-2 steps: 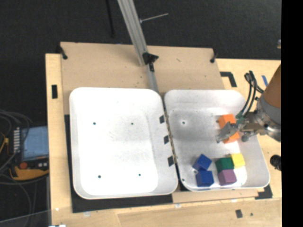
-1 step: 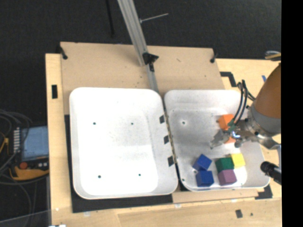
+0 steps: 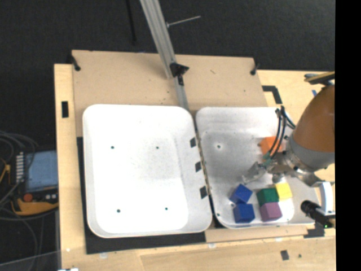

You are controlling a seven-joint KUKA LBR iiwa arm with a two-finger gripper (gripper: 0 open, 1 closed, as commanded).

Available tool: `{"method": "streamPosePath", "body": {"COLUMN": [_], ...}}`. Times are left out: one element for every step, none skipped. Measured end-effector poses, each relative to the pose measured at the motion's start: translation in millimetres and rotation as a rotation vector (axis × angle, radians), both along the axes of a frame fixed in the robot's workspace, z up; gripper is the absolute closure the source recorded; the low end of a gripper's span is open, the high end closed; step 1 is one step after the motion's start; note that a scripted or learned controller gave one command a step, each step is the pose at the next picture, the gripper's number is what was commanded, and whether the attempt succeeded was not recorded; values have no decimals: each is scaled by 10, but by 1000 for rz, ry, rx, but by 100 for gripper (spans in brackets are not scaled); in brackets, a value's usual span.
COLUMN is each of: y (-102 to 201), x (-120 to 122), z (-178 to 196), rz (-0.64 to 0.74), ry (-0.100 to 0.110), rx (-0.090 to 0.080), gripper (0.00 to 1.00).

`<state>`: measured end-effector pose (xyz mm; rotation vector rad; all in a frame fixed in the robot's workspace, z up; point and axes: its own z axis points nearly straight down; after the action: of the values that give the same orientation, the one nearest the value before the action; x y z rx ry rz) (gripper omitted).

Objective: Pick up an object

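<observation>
gripper (image 3: 262,171) fingers — can't tell if spread; blue cube (image 3: 241,194) looks light, rigid — pinch its flat sides

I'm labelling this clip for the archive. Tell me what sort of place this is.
Probably a robotics lab test bench, not a home or shop: two shallow white bins on a plywood bench, coloured blocks such as the green block, and a grey-and-orange robot arm reaching in.

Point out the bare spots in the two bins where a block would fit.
The left bin offers bare floor wall to wall. In the right bin, the far-left stretch is free. Crowded: its near-right corner, with two blue blocks, green, purple, yellow, under the gripper.
</observation>
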<state>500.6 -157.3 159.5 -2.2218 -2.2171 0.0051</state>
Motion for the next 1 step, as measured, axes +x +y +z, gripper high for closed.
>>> {"method": "streamPosePath", "body": {"y": [-3], "x": [26], "z": [135], "rz": [-5], "ry": [-10], "rx": [-1], "gripper": [100]}}
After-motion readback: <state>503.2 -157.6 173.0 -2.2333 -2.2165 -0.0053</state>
